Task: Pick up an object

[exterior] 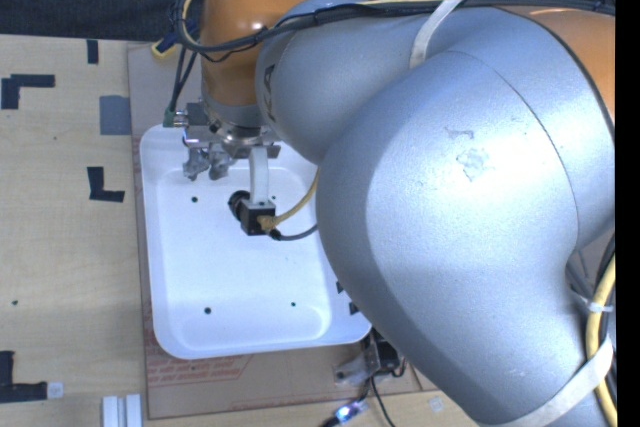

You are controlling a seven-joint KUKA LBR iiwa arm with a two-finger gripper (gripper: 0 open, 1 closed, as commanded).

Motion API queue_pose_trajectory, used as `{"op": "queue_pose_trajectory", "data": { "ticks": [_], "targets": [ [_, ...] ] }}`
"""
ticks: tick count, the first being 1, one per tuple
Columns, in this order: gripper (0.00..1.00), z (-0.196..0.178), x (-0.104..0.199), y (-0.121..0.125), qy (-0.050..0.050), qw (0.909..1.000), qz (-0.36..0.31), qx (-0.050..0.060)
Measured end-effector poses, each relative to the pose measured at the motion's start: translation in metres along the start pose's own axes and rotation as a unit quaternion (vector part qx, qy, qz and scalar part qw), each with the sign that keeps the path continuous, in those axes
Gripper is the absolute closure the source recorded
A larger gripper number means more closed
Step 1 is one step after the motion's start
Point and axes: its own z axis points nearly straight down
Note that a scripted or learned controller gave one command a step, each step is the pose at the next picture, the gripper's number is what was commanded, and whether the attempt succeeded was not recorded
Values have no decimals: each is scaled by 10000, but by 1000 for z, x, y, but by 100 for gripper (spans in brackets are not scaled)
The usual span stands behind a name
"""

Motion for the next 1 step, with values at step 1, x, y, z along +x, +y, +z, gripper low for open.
{"op": "queue_pose_trajectory", "data": {
  "ticks": [1],
  "targets": [
    [100,77,1,-142,-6,10000,4,99]
  ]
}}
